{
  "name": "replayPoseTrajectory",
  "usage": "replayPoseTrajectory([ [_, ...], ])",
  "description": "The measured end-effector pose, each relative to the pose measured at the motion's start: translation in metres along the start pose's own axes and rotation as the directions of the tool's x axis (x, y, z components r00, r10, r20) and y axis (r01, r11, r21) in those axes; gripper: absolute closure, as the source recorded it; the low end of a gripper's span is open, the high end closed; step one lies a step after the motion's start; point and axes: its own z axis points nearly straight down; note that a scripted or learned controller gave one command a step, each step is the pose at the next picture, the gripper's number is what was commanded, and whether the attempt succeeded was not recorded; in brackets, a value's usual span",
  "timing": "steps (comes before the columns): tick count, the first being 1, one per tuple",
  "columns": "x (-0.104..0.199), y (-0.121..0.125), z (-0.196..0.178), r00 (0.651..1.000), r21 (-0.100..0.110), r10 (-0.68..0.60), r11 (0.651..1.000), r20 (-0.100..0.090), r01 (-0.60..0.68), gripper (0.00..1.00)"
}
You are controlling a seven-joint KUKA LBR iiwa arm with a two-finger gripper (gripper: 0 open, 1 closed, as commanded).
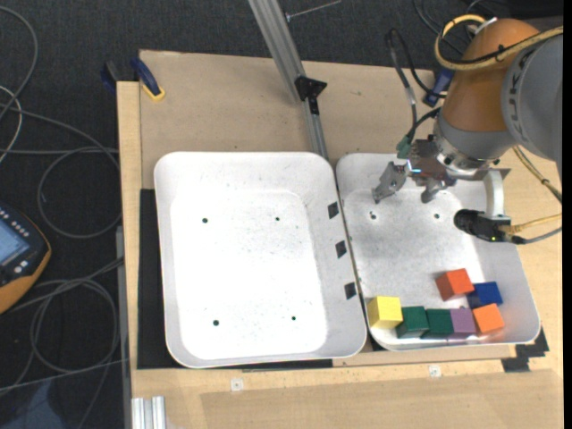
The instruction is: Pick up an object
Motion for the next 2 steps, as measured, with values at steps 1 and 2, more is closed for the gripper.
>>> replayPoseTrajectory([
  [1, -0.001, -0.001, 0.042, 1.0, -0.001, 0.0, 1.0, 0.0, 0.0, 0.0],
  [2, 0.0, 0.001, 0.028, 1.0, -0.008, 0.0, 1.0, -0.001, 0.0, 1.0],
])
